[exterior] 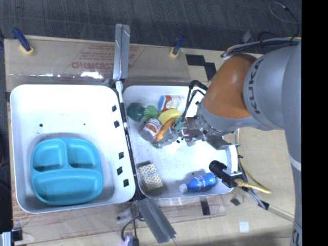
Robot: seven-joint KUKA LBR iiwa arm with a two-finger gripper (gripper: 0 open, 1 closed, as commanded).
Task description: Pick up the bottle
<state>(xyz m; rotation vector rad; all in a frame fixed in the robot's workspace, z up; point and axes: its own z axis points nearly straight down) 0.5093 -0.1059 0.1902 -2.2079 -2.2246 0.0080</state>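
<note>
Progress looks slight: past the blue tray (66, 170), the gripper (171, 135) sits among the can (150, 129) and banana (169, 118), its opening impossible to judge, while the bottle (201, 182) lies unheld nearby in the right bin (177, 163).

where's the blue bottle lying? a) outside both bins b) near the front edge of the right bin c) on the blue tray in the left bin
b: the blue bottle lies on its side near the front edge of the right bin.

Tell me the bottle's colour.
Blue, with a white cap; the bottle lies in the right bin, camera view.
</note>
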